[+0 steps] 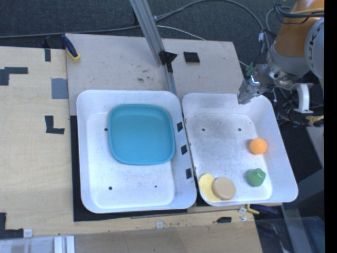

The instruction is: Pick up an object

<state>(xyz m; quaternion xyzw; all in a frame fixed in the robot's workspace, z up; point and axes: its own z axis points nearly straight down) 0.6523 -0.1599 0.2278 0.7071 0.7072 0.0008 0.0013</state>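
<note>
The end effector [246,94] is positioned above the far right corner of the right bin [279,125]; its finger state cannot be determined. Nothing is visibly held. Inside the right bin: an orange ball [258,146], a green object [256,177], and a tan disc [224,187] overlapping a yellow piece [206,185]. The left bin [89,141] contains a blue plate [141,134]

Pale wooden bench [31,157] with dark tape patches. Grey-beige board [121,62] laid on top, scuffed, small black square [191,57] near its far edge. Two shallow white plastic bins side by side on the board: left bin [87,141], right bin [221,136], rims touching.
</note>
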